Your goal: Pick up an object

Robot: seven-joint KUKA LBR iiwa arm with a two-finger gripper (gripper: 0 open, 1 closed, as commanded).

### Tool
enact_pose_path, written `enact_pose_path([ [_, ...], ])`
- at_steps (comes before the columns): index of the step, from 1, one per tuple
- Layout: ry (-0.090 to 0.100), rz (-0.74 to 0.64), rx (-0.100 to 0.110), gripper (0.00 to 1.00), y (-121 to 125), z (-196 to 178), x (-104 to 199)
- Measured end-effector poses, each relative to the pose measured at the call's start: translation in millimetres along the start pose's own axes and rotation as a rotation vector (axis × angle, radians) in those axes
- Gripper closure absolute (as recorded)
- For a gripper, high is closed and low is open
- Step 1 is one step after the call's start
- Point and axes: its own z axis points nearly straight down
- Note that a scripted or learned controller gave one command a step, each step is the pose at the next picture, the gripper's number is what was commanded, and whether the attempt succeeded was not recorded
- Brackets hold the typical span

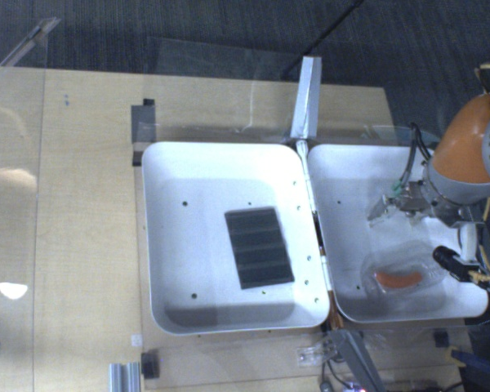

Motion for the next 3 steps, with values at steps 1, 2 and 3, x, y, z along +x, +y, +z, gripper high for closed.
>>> enact_pose_path([
  [1,0.002,-0.072,0.003,0.00,80,3,31],
  [2,0.001,-0.136,0.003,0.00,80,3,37],
  [3,0.001,-0.139,-0.006,1.00,83,-11,39],
])
